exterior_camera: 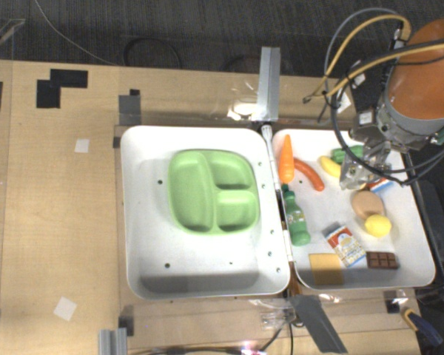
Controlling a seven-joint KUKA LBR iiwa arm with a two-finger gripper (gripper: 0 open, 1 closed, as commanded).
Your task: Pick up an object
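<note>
Gripper (pixel 353 174), open or closed I cannot tell, hangs near the potato (pixel 367 203) at six o'clock; it might bump the lemon (pixel 378 225).

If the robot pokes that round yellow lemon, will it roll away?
Probably a little. The round yellow lemon looks smooth and ball-like, so a nudge would likely send it rolling. It sits against the tan oval potato-like thing, which may stop it on that side. Its curved skin might slip from the tool unless gripped across the middle.
</note>
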